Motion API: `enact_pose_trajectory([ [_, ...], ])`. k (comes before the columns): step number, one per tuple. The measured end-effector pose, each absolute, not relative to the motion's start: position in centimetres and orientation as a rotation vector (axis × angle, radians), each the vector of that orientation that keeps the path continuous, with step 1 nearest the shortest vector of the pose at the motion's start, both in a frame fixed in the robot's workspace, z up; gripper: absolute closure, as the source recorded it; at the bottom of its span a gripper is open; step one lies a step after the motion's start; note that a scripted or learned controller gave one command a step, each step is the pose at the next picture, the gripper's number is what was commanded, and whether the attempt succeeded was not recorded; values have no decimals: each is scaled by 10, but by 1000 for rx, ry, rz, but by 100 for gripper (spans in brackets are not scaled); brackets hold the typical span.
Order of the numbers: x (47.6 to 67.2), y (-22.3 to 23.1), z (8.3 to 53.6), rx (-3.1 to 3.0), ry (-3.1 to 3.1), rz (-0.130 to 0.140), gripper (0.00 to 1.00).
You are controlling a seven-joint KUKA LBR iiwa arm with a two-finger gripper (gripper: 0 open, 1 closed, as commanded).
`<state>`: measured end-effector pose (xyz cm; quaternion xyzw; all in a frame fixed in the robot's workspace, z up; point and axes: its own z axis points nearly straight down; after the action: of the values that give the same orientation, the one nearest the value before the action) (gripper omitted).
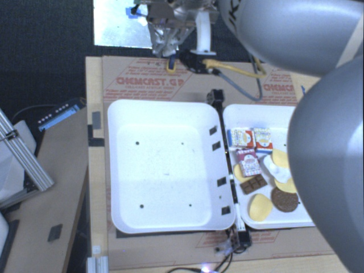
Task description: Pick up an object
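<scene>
Currently my hand [165,41] hangs high behind the left bin [165,209]; its grip state I cannot tell. Risk: the snacks [253,152] lie crowded together, inviting a glancing miss.

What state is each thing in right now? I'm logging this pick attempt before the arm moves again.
gripper: raised past the far edge of the bins, nothing visible between its fingers.
left bin: lying flat on the bench.
right bin: holds a cluster of small items.
brown round cookie: lying flat in the right bin.
yellow disc: lying flat beside the cookie.
</scene>
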<state>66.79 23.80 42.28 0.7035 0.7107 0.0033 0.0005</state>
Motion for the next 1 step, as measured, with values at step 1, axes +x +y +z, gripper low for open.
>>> enact_pose_trajectory([
  [1,668,234,448,2213,2227,6,100],
])
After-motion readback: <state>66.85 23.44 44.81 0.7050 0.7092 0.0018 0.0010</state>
